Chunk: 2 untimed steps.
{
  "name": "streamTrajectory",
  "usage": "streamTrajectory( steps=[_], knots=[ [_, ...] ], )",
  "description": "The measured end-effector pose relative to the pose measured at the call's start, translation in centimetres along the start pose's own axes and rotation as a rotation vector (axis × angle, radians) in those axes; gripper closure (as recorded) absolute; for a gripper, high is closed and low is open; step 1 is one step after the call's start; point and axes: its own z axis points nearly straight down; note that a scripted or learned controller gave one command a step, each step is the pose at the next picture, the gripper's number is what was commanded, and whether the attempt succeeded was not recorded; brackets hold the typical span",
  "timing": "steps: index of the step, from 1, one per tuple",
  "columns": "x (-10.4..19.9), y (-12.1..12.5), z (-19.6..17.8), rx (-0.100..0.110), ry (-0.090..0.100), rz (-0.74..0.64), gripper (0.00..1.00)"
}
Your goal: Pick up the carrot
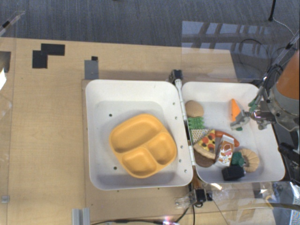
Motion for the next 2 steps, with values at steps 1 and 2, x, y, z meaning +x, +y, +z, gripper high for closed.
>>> streamTrajectory(
  steps=[1,2],
  knots=[
    [-3.1,6.9,12.1,0.008,0.001,0.2,0.0],
    [-3.0,7.2,10.6,0.0,0.0,0.195,1.0]
  ],
)
